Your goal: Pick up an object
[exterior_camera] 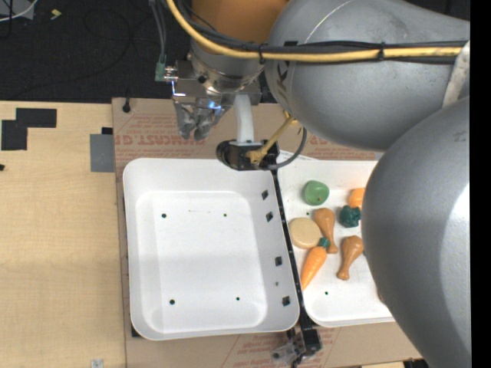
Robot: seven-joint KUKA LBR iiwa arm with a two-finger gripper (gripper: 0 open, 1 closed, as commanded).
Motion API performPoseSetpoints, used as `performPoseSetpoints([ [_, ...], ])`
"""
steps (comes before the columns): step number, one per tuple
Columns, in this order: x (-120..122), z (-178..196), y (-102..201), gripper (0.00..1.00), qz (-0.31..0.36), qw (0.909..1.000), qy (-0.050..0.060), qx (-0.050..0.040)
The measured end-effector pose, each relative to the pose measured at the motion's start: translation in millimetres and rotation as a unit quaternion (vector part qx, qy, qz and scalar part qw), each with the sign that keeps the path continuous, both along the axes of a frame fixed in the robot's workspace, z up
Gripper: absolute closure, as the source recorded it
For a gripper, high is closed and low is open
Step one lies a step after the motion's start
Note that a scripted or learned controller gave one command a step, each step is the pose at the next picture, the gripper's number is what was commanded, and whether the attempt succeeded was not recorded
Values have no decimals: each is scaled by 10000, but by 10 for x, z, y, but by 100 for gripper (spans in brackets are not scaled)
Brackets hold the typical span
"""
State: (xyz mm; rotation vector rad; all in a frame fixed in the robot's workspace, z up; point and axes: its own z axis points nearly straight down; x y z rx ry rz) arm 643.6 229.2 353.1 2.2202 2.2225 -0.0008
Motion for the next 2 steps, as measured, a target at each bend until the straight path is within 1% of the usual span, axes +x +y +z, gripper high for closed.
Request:
performPoseSetpoints([
  [1,1,253,-179,100,-3,10000,2,0],
  [2,-2,631,-199,100,18,10000,-2,3],
])
